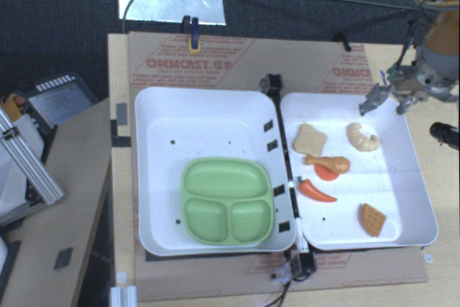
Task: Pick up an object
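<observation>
Toy food sits all in the right bin (413,176), which makes sense as the pick zone since the arm comes in from that side. You've got a slice of bread (310,139), a croissant (363,137), a drumstick (330,164) lying across something red-orange, a chili pepper (315,190) and a waffle piece (372,218). They're loosely scattered, mostly apart from each other, so each one has free space around it for fingers to drop in.

The left bin (165,118) holds just a green divided tray (226,199), looks to me like the drop-off spot for later.

Gripper (387,99) hangs over the back right corner of the right bin, well above the floor, fingers spread apart with nothing between them. My guess is it's parked high to stay clear of the items. Closest candidate is the croissant, just below and left of it. Its curved shape could slip out of a two-finger pinch, I reckon.
</observation>
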Available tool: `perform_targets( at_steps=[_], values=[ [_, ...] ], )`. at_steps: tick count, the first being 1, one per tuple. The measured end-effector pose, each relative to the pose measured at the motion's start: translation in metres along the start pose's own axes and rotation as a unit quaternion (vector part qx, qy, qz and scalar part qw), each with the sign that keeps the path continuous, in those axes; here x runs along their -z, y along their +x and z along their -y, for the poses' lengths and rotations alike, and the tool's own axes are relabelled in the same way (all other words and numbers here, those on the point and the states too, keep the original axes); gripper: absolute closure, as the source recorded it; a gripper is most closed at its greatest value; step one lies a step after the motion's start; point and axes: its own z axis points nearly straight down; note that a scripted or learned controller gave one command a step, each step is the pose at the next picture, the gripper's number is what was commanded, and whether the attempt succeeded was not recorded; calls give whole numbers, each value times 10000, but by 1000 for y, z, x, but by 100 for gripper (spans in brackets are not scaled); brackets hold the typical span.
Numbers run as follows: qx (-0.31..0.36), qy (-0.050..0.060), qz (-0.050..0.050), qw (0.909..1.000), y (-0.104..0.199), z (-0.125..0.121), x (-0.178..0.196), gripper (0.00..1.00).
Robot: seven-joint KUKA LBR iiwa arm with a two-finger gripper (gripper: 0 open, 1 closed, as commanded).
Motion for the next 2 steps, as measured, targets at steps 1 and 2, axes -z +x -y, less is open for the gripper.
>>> perform_targets(
  at_steps=[1, 2],
  values=[
    [15, -64, 14, 10000, 1, -3, 9, 0],
    [10, -50, 13, 10000, 1, -1, -53, 0]
  ],
)
